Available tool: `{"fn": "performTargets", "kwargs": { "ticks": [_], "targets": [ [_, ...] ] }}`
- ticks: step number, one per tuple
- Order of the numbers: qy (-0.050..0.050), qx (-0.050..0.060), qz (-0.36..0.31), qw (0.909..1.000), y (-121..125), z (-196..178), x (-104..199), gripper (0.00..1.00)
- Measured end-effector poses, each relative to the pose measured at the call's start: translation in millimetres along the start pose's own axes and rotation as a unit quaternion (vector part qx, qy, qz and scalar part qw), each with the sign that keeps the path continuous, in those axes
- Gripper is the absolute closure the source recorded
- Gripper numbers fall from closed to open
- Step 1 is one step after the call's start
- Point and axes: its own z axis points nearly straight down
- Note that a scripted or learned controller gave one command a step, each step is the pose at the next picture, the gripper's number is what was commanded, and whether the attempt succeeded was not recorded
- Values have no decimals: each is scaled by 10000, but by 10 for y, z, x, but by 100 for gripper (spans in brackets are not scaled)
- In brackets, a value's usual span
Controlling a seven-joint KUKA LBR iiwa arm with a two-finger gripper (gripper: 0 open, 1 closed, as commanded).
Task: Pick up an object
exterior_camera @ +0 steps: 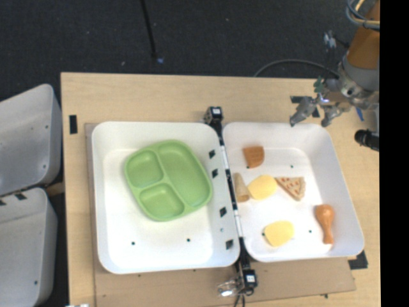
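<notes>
- Two white bins sit side by side on your table (77,101): the left bin (105,242) and the right bin (342,190), joined along a black-clipped seam in the middle.
- In the left bin you have a green divided plate (168,180), three compartments, lying flat and turned at a slant.
- In the right bin you have six small food pieces, none of them touching the hand.
- A brown block (254,156) lies near the far left corner of that bin.
- A tan wedge (241,188) rests against the seam wall, just beside a yellow lump (262,187).
- A pizza slice (291,187) lies just right of that lump, close to touching it.
- A second yellow piece (278,233) sits nearer the front wall.
- An orange drumstick (325,221) lies by the right wall, well apart from the others.
- Your hand (317,112) hangs over the far right corner of the right bin, above the rim, with its fingers spread apart and nothing between them.
- The arm's orange band (365,47) shows at the upper right.
</notes>
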Motion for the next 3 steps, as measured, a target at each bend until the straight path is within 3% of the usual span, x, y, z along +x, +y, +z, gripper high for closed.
{"fn": "performTargets", "kwargs": {
  "ticks": [2,3],
  "targets": [
    [0,26,-24,10000,3,1136,61,0],
    [-3,14,-31,10000,5,1202,48,0]
  ]
}}
